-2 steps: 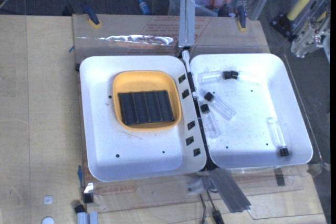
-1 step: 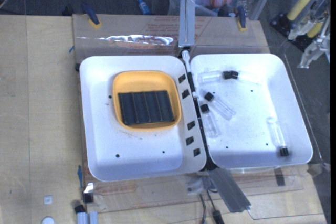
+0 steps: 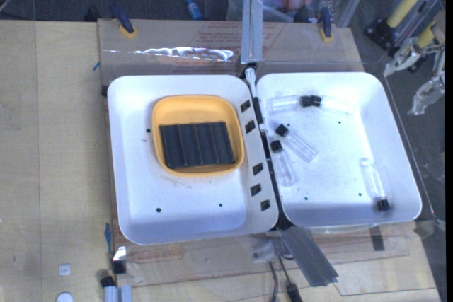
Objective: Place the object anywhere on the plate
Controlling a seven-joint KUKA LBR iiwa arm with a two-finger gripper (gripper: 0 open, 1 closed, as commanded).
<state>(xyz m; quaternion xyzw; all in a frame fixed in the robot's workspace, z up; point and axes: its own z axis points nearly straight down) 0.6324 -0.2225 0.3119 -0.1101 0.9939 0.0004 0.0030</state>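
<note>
Black and ribbed, the block (image 3: 197, 145) lies flat on the yellow plate (image 3: 161, 114), near its middle and within the rim, so I judge the placing already done. Its long axis runs left to right across the plate, the right end tipped slightly toward the near rim; the grooves cross that axis. It looks stiff, light and not fragile. I would pinch it across the short width, at mid-length. Clear black-capped vials (image 3: 301, 146) lie well right of the plate, in the neighbouring bin (image 3: 396, 152). I cannot tell the gripper's state.
</note>
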